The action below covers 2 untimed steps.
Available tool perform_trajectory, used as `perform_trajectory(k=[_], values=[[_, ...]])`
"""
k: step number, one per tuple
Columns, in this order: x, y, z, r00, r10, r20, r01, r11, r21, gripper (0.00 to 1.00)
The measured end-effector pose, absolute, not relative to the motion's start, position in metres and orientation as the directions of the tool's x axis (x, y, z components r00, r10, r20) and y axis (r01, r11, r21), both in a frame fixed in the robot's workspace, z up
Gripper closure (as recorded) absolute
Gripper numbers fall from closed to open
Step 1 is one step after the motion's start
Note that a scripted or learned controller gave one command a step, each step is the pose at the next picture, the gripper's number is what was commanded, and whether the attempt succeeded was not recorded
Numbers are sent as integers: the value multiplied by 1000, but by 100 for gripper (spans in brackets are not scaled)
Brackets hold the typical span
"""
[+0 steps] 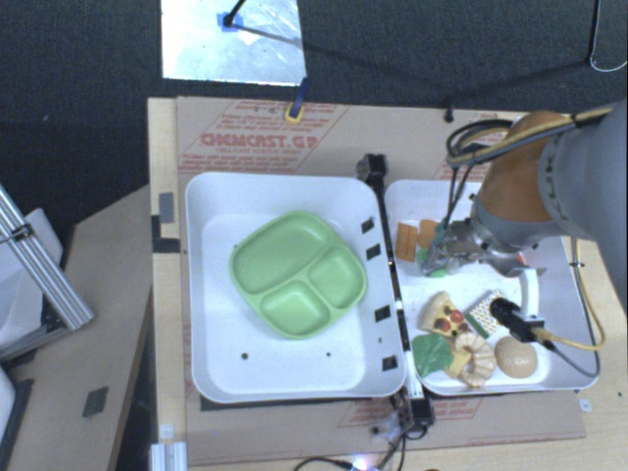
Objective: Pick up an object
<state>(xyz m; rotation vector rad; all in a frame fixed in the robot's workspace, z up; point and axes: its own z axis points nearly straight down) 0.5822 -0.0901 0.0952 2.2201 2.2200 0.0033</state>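
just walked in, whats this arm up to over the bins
The grey KUKA arm reaches in over the right white bin, its claw low by an orange block near the divider. Toy foods, among them a pizza slice, lie in front. The left white bin holds a green divided plastic tray.

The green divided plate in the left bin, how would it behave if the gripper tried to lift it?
The green divided plate looks like moulded plastic, so probably stiff and light. It lies flat and wide in the left bin, so two fingers would likely need its rim. Its smooth surface may slip.
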Motion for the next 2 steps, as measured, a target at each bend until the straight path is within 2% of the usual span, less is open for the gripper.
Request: perform_trajectory(k=[2], values=[[588,-96,184,-4,1000,-1,1000,4,4,100]])
